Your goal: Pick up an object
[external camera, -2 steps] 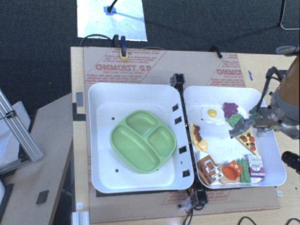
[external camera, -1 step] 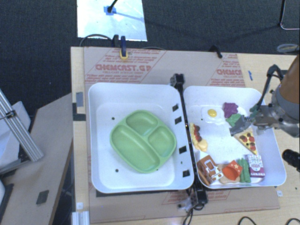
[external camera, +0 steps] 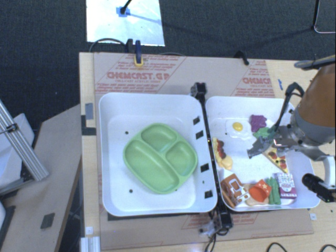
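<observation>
A cardboard-topped bench (external camera: 173, 72) stands on dark carpet. The left white bin (external camera: 113, 119) holds a green compartment plate (external camera: 160, 157). Over the right bin (external camera: 310, 164), the gripper (external camera: 257, 148) hovers beside the pizza slice (external camera: 277, 159), lying diagonally, tip toward the bin's left.

Glossy green plastic plate (external camera: 160, 165), smooth white bins (external camera: 113, 140)

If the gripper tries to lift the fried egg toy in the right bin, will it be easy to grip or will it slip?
The fried egg looks flat and thin, lying flush on the right bin floor, so fingers would probably struggle to get under its edge. It is likely light and may slide when pushed. Its raised yolk seems the only bump to catch.
</observation>
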Robot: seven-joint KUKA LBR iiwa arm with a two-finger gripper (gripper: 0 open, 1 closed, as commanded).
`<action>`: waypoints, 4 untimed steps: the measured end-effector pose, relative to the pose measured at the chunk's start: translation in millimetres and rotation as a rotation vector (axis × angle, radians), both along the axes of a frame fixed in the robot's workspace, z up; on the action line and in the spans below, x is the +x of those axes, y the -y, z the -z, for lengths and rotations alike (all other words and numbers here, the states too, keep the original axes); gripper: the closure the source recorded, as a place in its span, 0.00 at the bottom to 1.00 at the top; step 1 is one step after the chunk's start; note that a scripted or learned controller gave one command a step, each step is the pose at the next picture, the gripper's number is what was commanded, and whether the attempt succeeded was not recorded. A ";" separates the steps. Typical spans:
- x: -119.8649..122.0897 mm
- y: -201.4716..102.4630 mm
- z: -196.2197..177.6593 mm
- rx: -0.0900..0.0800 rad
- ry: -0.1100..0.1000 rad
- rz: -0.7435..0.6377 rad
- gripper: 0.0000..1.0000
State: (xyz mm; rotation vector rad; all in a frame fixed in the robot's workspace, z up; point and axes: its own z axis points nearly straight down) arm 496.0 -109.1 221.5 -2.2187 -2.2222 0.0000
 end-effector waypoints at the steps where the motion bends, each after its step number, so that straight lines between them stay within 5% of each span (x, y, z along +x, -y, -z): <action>1: -3.2 1.7 62.4 0.000 -0.003 0.001 0.00; 3: -0.8 6.8 134.7 -0.005 0.011 0.002 0.00; 4: -3.1 4.7 126.4 -0.002 0.005 0.000 1.00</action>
